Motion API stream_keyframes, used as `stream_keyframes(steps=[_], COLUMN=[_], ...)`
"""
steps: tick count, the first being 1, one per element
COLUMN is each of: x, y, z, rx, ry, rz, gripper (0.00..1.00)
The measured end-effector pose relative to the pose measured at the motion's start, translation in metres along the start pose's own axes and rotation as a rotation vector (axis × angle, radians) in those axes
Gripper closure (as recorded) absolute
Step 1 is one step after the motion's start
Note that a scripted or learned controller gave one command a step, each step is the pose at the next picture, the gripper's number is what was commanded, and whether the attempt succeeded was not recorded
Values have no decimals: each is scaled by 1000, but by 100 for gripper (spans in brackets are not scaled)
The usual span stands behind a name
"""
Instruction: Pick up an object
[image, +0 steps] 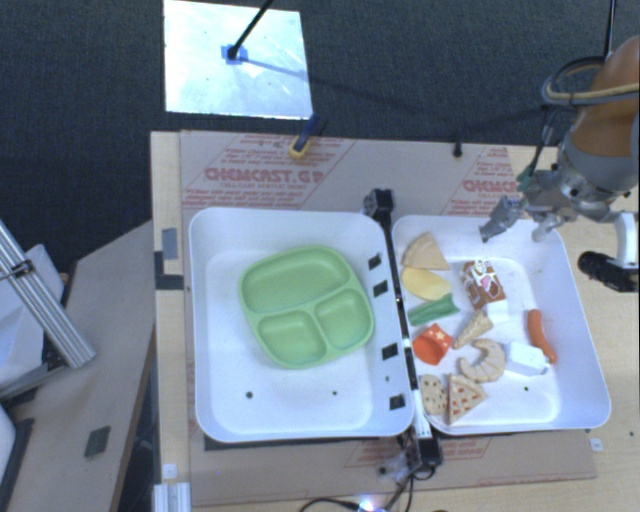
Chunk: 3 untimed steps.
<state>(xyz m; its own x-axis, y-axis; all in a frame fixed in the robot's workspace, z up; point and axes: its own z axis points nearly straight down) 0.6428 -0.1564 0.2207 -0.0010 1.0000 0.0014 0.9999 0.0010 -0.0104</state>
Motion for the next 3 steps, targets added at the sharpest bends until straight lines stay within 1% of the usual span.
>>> stream_keyframes(steps=[1, 2, 3], x=[0, -1, 3], y=[2, 0, 10], z=[-8, 34, 90], rx=[-12, -9, -9], ry=[-2, -2, -1], rz=[-2, -1, -5], gripper=[0, 0, 0])
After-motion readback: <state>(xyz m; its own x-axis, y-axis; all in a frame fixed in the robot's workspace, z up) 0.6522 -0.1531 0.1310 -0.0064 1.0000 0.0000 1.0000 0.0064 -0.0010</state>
